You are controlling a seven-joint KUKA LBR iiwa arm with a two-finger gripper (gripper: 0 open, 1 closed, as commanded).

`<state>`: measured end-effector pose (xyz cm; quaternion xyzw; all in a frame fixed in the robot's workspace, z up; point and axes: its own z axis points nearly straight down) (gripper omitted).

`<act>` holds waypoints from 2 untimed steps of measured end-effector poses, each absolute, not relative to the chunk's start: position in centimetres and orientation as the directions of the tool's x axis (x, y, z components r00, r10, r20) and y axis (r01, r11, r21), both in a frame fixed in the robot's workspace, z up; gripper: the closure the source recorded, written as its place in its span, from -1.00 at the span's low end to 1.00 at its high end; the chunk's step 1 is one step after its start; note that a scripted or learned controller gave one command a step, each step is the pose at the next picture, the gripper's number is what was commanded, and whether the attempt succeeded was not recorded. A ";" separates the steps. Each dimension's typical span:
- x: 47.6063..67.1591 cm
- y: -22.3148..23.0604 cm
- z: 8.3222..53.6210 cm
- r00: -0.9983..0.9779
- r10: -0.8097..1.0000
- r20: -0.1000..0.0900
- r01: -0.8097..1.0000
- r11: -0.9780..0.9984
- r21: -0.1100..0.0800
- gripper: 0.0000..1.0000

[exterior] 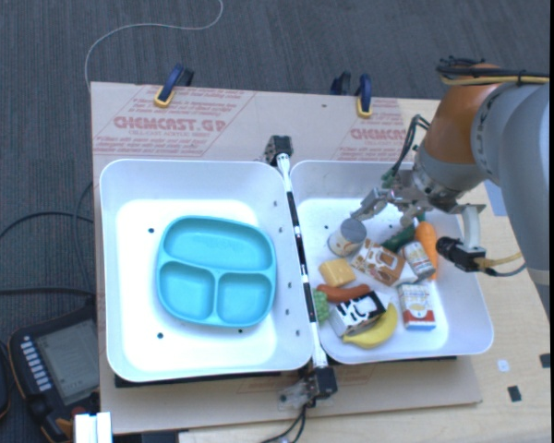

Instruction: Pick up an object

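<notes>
Objects sit heaped in the right bin (471,326): we see a round can (348,235) at the pile's left-rear, a carrot (428,238) to its right, a patterned packet (379,262) between them, a yellow block (337,272), a red sausage (337,293), a black-and-white box (358,310), a banana (371,330) at the front and a red-white carton (417,306). Gripper (391,201) hangs over the bin's rear, just behind can & carrot, fingers spread, nothing between them. Left bin (129,340) holds a blue tray (218,270) w/ three compartments. Bins rest on a board (166,123) clamped at the rear.
</notes>
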<state>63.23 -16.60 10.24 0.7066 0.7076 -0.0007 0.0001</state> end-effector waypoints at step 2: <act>63.2 -16.5 11.0 -0.002 1.000 -0.001 1.000 0.002 -0.004 -1.00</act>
